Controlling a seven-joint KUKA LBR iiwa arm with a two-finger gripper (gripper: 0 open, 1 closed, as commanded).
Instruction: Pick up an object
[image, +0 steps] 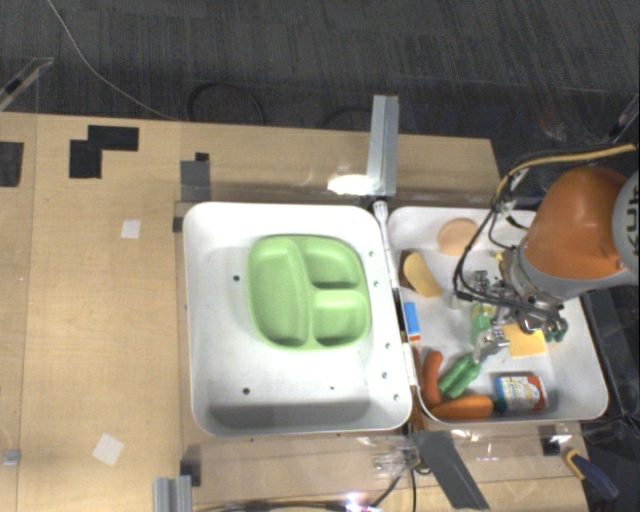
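Note:
My gripper (494, 338) hangs low over the middle of the right bin (596, 385), under the orange wrist band. Just below and left of it lies a green pickle-like piece (459, 377). A small green item (483, 320) sits right beside the gripper on its left, and a yellow wedge (528, 343) on its right, partly hidden by the wrist. I see nothing clearly held. Along the bin's front lie an orange carrot (462, 407), a red sausage (432, 371) and a small labelled jar (518, 392).
The left bin (215, 380) holds a green divided plate (305, 290). In the right bin's far part sit a peach round piece (458, 237), a tan bread-like piece (421, 275) and a blue-and-white item (411, 321) against the dividing wall. Cables loop around the wrist.

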